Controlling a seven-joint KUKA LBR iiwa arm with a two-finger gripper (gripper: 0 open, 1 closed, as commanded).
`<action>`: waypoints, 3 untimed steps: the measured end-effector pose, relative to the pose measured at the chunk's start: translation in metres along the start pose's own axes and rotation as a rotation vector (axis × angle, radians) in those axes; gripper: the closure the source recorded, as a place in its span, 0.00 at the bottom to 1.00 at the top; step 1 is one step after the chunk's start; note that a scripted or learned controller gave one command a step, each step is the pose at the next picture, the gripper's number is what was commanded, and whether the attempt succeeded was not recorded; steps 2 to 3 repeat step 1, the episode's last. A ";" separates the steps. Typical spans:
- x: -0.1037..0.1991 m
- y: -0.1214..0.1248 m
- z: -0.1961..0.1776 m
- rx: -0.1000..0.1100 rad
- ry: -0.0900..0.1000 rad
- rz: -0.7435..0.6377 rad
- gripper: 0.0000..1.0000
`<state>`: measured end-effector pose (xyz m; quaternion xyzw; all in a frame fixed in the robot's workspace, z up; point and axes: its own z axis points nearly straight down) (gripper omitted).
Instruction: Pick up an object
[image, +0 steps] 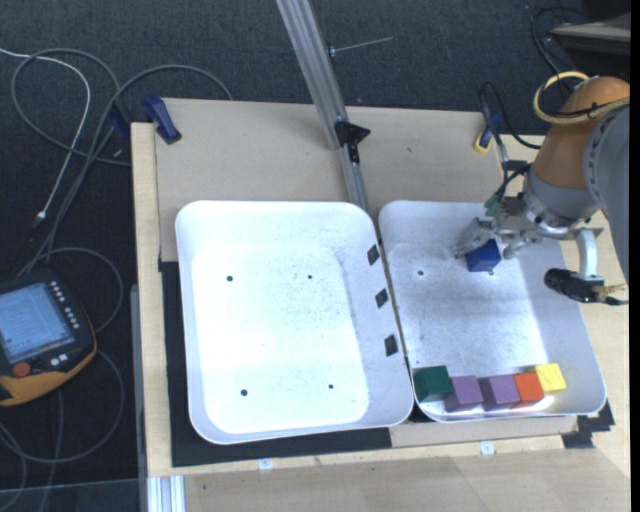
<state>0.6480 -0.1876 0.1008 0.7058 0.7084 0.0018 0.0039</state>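
My gripper (490, 247) hangs over the far part of the right bin (440, 310), below the grey wrist and orange band. A small blue block (484, 258) shows between its two metal fingers, which are closed on it. Whether the block is lifted off the bin floor or touching it, I cannot tell. Along the right bin's near rim lies a row of blocks: green (432, 381), two purple (466, 391), orange (527, 386) and yellow (551, 377).
The left bin (270, 320) lies beside the right one, with black clips (381, 298) along the shared rim. A slanted metal pole (325, 90) rises behind the bins. A teach pendant (35, 330) and cables lie on the floor at left.
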 end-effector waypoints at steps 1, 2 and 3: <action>0.000 -0.002 -0.011 0.005 0.000 0.000 1.00; 0.000 -0.002 -0.011 0.005 0.000 0.000 1.00; 0.000 -0.002 -0.011 0.005 0.000 0.000 1.00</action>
